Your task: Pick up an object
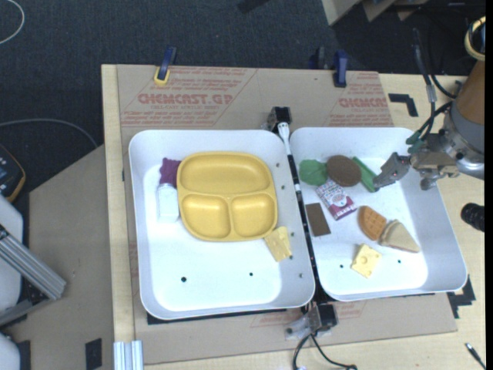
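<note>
The right bin holds a green lump, a brown oval piece, a red-and-white packet, a dark brown bar, an orange waffle piece, a beige wedge and a yellow cheese block. My gripper hangs over the bin's upper right part, open, with nothing between its fingers. Its left fingertip is beside a small green piece, just right of the brown oval.
The left bin carries a yellow divided plate, a purple item, a white bottle and a yellow cheese piece. Clamps sit on the board's far edge. Cables run near the arm.
</note>
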Available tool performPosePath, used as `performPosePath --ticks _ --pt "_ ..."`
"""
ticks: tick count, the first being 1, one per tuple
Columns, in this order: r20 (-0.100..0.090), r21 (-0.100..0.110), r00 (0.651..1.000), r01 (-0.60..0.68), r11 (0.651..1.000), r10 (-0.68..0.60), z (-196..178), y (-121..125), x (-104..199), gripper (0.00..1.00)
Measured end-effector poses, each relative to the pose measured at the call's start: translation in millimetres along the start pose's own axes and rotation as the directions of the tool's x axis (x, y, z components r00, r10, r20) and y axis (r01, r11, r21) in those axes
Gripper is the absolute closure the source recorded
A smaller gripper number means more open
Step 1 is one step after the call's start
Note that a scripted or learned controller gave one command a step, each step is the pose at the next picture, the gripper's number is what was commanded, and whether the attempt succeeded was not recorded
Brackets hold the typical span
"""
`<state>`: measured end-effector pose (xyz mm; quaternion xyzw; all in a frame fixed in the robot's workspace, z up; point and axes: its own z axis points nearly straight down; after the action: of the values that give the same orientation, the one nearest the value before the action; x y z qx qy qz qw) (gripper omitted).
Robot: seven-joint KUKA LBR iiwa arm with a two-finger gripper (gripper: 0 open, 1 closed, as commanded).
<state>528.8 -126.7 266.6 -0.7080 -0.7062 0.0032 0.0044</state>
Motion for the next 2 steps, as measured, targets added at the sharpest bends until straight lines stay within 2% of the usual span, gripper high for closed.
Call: performPosePath --ticks 1,2 --pt "0.002 -0.012 1.000 0.002 1.000 -0.002 -5.7 2.0 0.1 0.00" --pt "-0.001 -0.003 1.000 0.001 1.000 -0.001 58.1 0.2 0.7 0.00"
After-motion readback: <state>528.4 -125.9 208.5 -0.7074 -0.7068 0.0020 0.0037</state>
